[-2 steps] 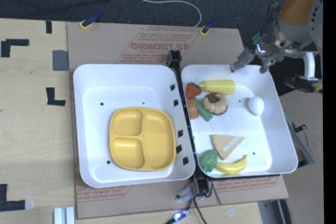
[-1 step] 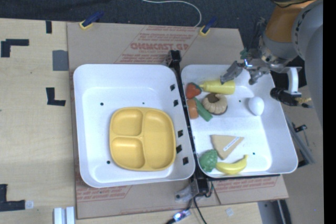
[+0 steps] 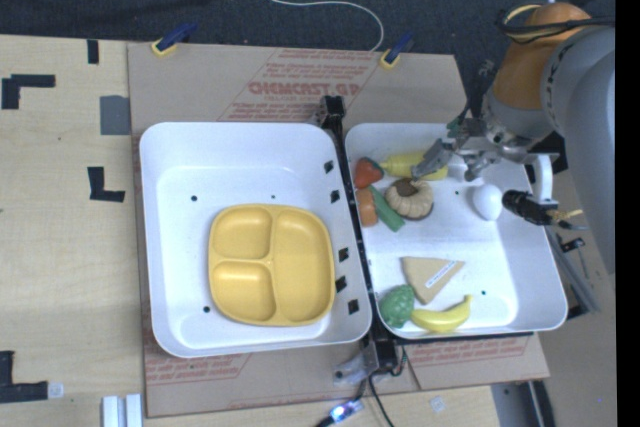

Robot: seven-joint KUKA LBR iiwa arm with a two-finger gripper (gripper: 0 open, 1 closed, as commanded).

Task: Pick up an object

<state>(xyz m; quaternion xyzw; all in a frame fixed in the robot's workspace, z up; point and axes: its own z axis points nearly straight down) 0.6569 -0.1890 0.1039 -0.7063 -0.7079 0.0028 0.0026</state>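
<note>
**Arm reaches over the toy-filled right bin**

The grey arm with its orange band (image 3: pixel 530 65) comes in from the right and bends down over the upper part of the right shallow white bin (image 3: pixel 520 300). Its gripper (image 3: pixel 432 162) points left, just above a yellow banana-shaped toy (image 3: pixel 400 163) near the bin's top left; how far it is spread cannot be told from this slanted view, and nothing is clearly seen in its grasp.

The objects for picking lie in this right bin. Below the gripper sits a tan ring-shaped toy like a bagel (image 3: pixel 411 200), touching a green piece (image 3: pixel 389 218) and beside an orange block (image 3: pixel 367 207). A red rounded toy (image 3: pixel 367 172) lies against the bin's left wall. A white egg-shaped object (image 3: pixel 486 203) rests near the right side, under the arm. Toward the front lie a beige wedge (image 3: pixel 431 275), a green broccoli-like toy (image 3: pixel 397 305) and a second yellow banana (image 3: pixel 442 315), these last two just beside each other.

The left white bin (image 3: pixel 170 215) holds a yellow plastic tray with three compartments (image 3: pixel 271 264). Both bins rest on a brown cardboard sheet (image 3: pixel 290 85) on the wooden surface (image 3: pixel 55 245).
</note>
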